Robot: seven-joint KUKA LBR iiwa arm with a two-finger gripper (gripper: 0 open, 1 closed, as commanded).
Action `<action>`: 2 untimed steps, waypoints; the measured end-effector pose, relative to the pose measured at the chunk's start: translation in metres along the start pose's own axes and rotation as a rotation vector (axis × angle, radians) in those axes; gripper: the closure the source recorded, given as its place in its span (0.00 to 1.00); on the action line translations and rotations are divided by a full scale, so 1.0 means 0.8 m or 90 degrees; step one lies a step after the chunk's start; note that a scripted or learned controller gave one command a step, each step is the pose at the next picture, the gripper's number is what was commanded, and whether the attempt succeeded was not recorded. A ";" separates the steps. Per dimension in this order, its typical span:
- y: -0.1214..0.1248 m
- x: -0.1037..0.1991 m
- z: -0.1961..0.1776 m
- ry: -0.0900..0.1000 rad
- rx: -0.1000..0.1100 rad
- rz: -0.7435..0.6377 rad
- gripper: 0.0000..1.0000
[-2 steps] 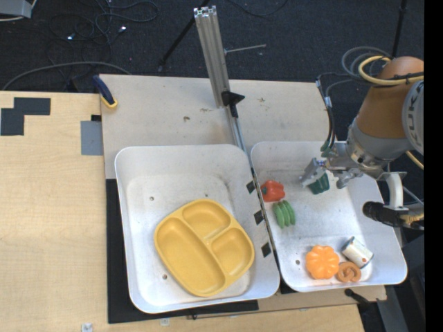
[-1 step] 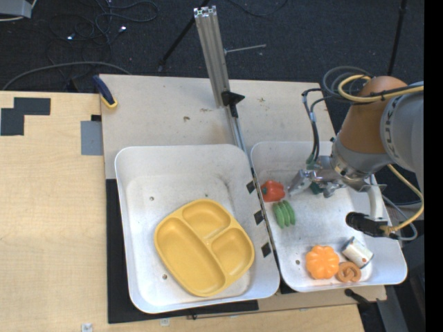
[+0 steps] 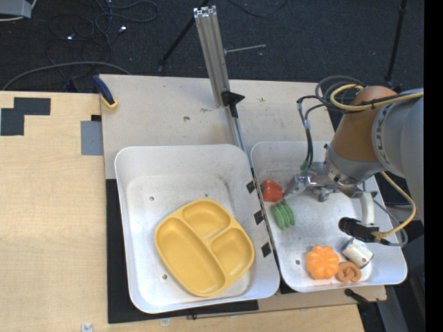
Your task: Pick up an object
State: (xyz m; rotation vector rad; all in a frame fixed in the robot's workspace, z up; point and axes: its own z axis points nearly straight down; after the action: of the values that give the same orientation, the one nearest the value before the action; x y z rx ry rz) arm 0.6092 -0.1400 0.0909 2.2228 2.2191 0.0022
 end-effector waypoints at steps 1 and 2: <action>0.002 0.001 -0.015 0.001 -0.003 0.001 1.00; 0.003 0.000 -0.094 -0.001 -0.001 -0.002 1.00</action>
State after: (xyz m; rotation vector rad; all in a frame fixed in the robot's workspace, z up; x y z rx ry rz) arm 0.6118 -0.1399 0.1664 2.2178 2.2208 0.0028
